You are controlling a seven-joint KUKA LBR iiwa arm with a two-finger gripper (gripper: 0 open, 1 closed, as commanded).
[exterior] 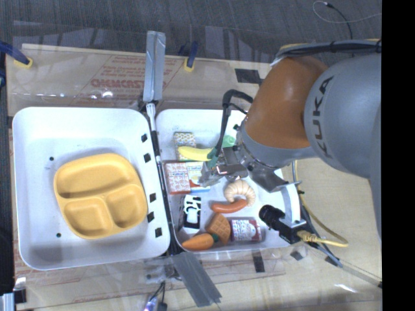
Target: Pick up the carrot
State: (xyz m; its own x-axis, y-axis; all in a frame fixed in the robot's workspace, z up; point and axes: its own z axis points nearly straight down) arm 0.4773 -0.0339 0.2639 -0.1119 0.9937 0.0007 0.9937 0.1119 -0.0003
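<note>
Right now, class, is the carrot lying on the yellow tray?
No. The carrot lies in the right bin, apart from the yellow tray.

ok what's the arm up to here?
The grey KUKA arm with the orange band is reaching from the right into the right white bin, its two-finger gripper over the clutter near the bin's middle. The orange carrot with a green tip lies untouched at the bin's near edge, apart from the gripper. The left white bin holds a yellow compartment tray.
</note>
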